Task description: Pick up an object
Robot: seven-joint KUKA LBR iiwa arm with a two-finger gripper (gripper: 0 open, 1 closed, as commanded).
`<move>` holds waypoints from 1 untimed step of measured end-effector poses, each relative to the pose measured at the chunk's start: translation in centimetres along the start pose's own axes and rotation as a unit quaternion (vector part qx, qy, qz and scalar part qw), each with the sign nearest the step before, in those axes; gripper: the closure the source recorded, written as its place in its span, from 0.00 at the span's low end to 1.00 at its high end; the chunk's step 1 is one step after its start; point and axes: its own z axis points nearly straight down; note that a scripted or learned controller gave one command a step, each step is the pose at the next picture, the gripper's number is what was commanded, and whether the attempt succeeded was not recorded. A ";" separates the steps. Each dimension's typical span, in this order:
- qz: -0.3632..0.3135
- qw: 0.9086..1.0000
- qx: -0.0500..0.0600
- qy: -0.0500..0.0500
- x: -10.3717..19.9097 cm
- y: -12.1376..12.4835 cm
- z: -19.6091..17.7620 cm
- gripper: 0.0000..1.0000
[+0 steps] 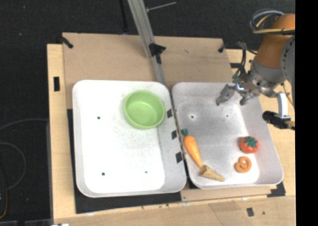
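Bench with two white bins; arm over the right one.

Dark floor surrounds a tan bench. Gripper hangs over the upper part of the right bin, fingers spread apart with nothing between them, touching no object. Well below it lie a carrot, a tan wedge, a tomato and a small orange ring. Left bin holds a green bowl.

Two white bins on a tan bench | lime-green bowl in left bin | right bin: orange carrot, beige cone, red-orange tomato, orange pretzel | orange-banded grey arm
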 end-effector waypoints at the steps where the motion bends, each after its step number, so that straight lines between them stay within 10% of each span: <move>1: -0.001 1.000 -0.005 -0.002 -0.1 0.2 -1.6 1.00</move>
